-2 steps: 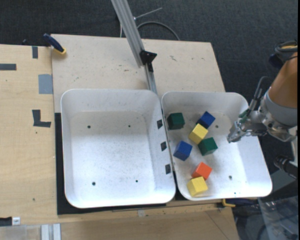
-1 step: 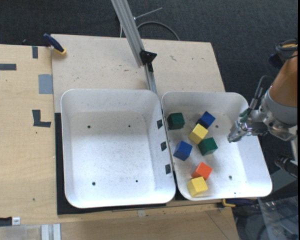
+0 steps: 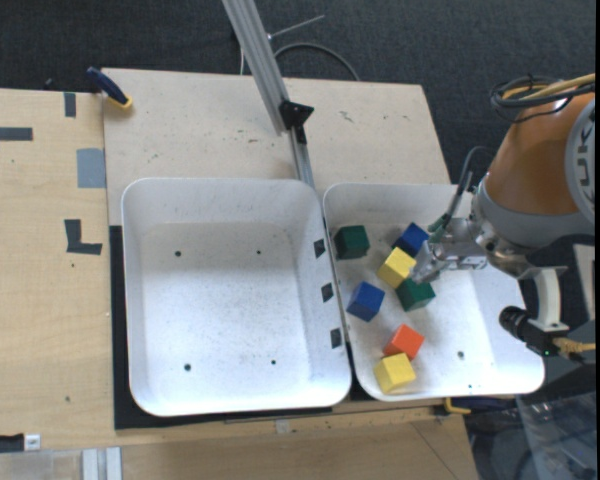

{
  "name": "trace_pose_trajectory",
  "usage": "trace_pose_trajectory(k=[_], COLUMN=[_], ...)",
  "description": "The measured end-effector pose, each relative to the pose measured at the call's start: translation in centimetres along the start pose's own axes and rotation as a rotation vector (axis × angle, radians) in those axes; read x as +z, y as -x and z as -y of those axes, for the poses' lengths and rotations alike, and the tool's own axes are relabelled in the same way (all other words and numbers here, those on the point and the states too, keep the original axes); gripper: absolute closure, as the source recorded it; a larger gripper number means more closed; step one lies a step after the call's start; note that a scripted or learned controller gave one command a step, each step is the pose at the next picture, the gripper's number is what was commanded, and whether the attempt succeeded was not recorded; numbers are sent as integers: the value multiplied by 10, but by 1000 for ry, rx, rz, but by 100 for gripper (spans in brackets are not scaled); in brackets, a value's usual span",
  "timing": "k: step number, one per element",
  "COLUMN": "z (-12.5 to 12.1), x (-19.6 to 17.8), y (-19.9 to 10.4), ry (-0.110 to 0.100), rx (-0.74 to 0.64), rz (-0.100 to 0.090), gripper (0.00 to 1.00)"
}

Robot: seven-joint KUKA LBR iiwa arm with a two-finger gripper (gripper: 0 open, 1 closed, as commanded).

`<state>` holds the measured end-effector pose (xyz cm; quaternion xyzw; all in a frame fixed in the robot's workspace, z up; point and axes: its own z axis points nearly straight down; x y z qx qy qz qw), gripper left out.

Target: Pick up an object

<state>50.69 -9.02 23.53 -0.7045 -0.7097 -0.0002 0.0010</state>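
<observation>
My hand [image 3: 435, 260] is down in the right bin [image 3: 480, 353], among the cluster of blocks near that bin's middle. From this slant I cannot tell whether it is released or clenched: its tip merges with the blocks beneath it, and my wrist and orange band cover what lies behind.

Just beside the tip sit a yellow block [image 3: 397, 266], a blue block [image 3: 413, 237] toward the bin's far edge, and a dark green block [image 3: 416, 293] partly hidden under my hand. I cannot tell whether I touch any of them.

A second dark green block [image 3: 352, 241] lies near the bin's far left corner, clear of the others. A second blue block [image 3: 365, 300] rests by the left wall. Toward the near edge an orange block [image 3: 407, 341] sits just beside another yellow block [image 3: 394, 371].

The bin's right side is hidden by my arm. The left bin [image 3: 140, 268] stands touching the right one on the table [image 3: 40, 268]. A grey rail [image 3: 265, 58] crosses the table's far edge, its upper end cut off.
</observation>
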Motion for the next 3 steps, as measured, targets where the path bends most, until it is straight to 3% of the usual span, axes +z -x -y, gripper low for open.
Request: trace_pose_trajectory(k=[2, 3], z=[-15, -14], x=[20, 8], y=[-103, -164], ry=[-2, 0], rx=[1, -1], rz=[0, 0], gripper=[100, 100])
